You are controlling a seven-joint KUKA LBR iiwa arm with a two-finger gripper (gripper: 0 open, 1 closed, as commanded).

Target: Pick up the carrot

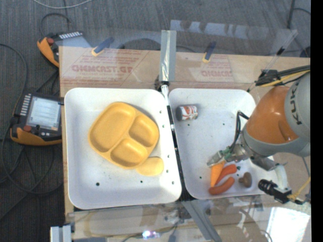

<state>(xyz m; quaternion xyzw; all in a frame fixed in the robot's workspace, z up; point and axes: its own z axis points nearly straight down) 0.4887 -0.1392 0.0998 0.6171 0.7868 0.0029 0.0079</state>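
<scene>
Tool (225, 158) low in right bin (202, 185), lower right of frame, over carrot (216, 174); finger state can't tell

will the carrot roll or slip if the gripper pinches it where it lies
The carrot looks tapered and smooth, so it may squirt toward its thin end when pinched. It lies against a red sausage-shaped piece, which may get dragged along. It looks like stiff, light toy food, so sagging seems unlikely.

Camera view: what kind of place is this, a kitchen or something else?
Probably a robot lab, not a kitchen: a grey and orange arm reaches over two white bins, a handheld controller lies beside them, and cables trail across carpet.
</scene>
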